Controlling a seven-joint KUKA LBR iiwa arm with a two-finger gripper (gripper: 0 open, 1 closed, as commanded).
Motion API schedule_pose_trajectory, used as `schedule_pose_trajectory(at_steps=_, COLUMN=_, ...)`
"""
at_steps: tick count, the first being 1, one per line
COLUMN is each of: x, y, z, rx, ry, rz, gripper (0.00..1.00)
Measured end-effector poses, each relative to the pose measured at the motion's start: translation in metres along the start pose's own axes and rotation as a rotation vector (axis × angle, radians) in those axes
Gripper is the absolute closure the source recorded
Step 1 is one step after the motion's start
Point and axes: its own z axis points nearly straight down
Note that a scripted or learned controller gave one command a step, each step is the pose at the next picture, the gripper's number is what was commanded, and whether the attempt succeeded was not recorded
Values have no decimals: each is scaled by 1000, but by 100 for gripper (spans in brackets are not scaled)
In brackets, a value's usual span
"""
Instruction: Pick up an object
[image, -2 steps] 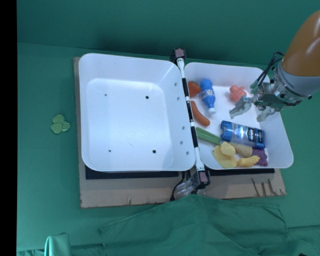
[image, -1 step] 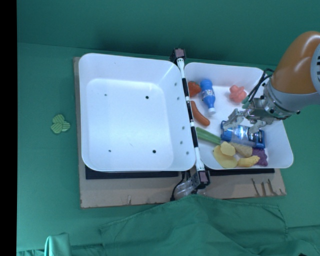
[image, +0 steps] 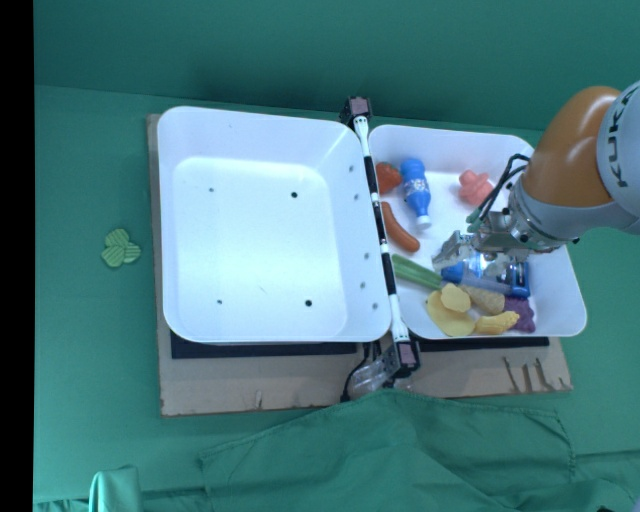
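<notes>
White bins (image: 262, 140) on green cloth (image: 90, 180); blue bottle (image: 415, 189) (white label), orange sausage (image: 401, 229), yellow pieces (image: 452, 312), pink toy (image: 476, 186).

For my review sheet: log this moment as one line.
arm: over right bin | gripper: low among toys | grasp: unconfirmed | left bin: untouched

Lighting is even and diffuse, from overhead. The whole scene carries a green-cyan cast. The left bin (image: 265, 230) is the brightest area; its floor is near white with little surface detail. Shadows are soft: a faint one lies inside the bin walls, a darker strip along the front edges of both bins. A small bright glare spot sits at the gripper (image: 487, 258). Focus is moderate; small items in the right bin (image: 560, 300) look slightly soft. The worktop (image: 90, 330) is evenly lit.
</notes>
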Motion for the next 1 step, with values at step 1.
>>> schedule_pose_trajectory(at_steps=1, x=-3, y=6, z=7, rx=-23, ry=-5, rz=-1, gripper=0)
